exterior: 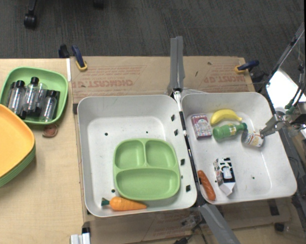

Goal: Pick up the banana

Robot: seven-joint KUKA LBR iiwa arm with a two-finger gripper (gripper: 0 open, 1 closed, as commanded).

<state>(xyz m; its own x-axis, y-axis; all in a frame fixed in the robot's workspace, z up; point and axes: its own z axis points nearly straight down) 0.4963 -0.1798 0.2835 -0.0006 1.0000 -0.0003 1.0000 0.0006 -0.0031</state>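
Note:
The banana (225,114) is yellow and curved, lying in the far part of the right bin (275,187). It touches the green bottle (228,131) that lies just in front of it. A maroon box (201,126) lies to the banana's left. Nothing covers the banana from above.
The right bin also holds a small jar (253,139), a black-and-white carton (225,174) and an orange-red chili (206,185). A thin metal piece (272,126) pokes over its right rim. The left bin (93,146) holds a green divided plate (146,169) and a carrot (125,204).

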